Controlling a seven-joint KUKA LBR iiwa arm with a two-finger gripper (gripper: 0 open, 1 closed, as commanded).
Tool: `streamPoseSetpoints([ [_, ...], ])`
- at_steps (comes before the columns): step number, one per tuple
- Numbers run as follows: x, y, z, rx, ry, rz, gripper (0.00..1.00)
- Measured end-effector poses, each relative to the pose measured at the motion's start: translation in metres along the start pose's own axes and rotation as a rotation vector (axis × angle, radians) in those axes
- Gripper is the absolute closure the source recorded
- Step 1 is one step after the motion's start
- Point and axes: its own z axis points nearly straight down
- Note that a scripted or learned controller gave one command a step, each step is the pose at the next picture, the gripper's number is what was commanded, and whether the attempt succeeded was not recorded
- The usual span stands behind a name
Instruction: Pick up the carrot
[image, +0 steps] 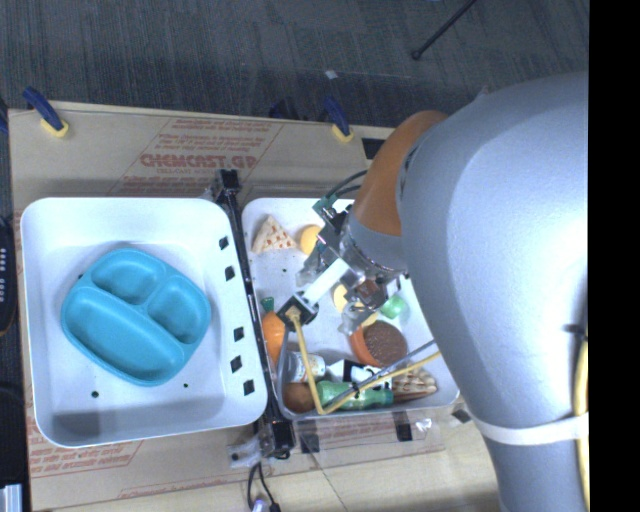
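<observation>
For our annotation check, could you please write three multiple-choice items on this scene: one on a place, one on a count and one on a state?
1. Where is the blue plate? A) the view's left bin B) the other bin C) the bare bench
2. How many compartments has the plate? A) two B) three C) four
3. How is the carrot? A) lifted clear B) lying in the right bin C) lying on the plate
Answers: 1 A, it sits on that bin's floor; 2 B, one long hollow and two smaller ones; 3 B, it rests by that bin's left wall.
</observation>
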Motion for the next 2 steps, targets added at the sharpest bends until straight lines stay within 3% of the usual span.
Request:
streamPoseSetpoints([
  [1, -0.026, 0.034, 0.076, 0.002, -0.009, -0.051, 0.0],
  [2, 0.016, -0.026, -0.002, -0.001, 0.003, -0.098, 0.0],
])
